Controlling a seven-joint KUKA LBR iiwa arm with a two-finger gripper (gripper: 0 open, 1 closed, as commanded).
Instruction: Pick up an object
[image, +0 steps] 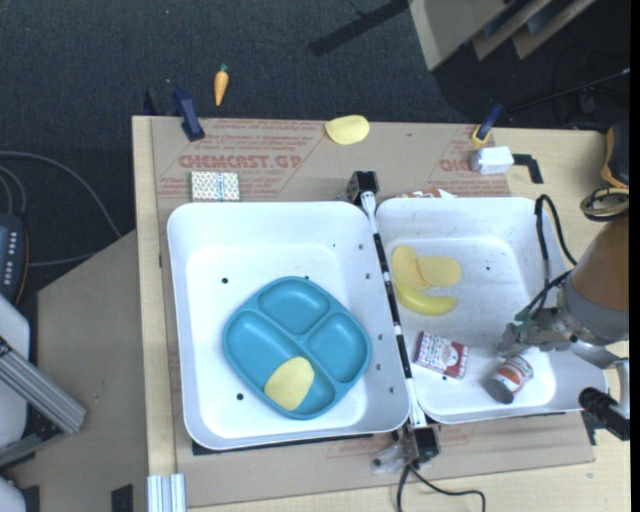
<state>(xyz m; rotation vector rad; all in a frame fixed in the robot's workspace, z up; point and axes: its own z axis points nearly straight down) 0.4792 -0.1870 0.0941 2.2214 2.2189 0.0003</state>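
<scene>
The right bin (470, 222) holds a yellow banana with pale chips (425, 282) at its left. A red and white packet (441, 355) lies near its front, and a small red-labelled can (510, 378) lies on its side at the front right. My gripper (527, 337) reaches in from the right, low over the bin floor, just above and behind the can. The grey arm with its orange band (608, 280) rises behind it at the right edge.
The left bin (200, 300) carries a blue divided plate (295, 345) with a yellow piece (290, 383) in its front compartment. On the bench behind lie a yellow piece (347, 129), a small carrot (221, 86), a patterned packet (215, 185) and blue clamps (187, 115).
</scene>
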